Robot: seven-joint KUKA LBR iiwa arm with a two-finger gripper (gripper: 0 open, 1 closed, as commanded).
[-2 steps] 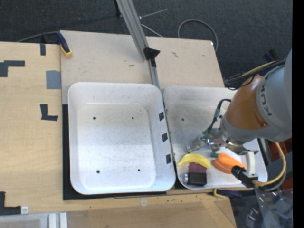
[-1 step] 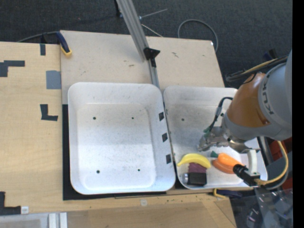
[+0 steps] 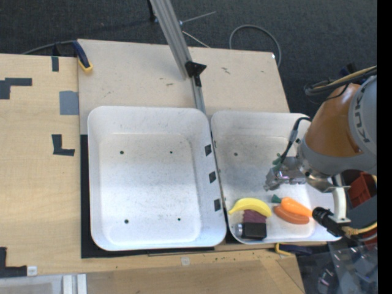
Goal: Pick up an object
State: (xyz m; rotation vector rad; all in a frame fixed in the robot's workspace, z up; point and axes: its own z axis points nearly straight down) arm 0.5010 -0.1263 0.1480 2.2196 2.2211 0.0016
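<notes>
- Grey arm with orange band reaches in from the right, over the right bin [image 3: 257, 127]; gripper [image 3: 278, 179] hangs low in that bin, just above and a bit right of the object cluster.
- Gripper state: can't tell, tip is small and blurred against the white floor. Nothing visibly sits between its tips, so I don't count anything as held.
- Candidate objects all in the right bin's near corner: yellow banana [image 3: 250, 206], orange carrot [image 3: 292, 211] with a green stub at its left end, dark maroon block [image 3: 252, 216] under the banana's curve, black box [image 3: 253, 229] just below that.
- Banana, maroon block and black box look touching or nearly so; carrot sits just beside them, to the right.
- Left bin [image 3: 147, 176] holds no objects, just specks and small dark dots on its floor.
- Progress judgement: pick not done. All items rest on the bin floor; gripper is near the carrot's green end but not on it.
- Left to do: close in on one item, grip, lift clear.
- Risk guess: tight clutter near the bin wall could spoil the grasp.
</notes>
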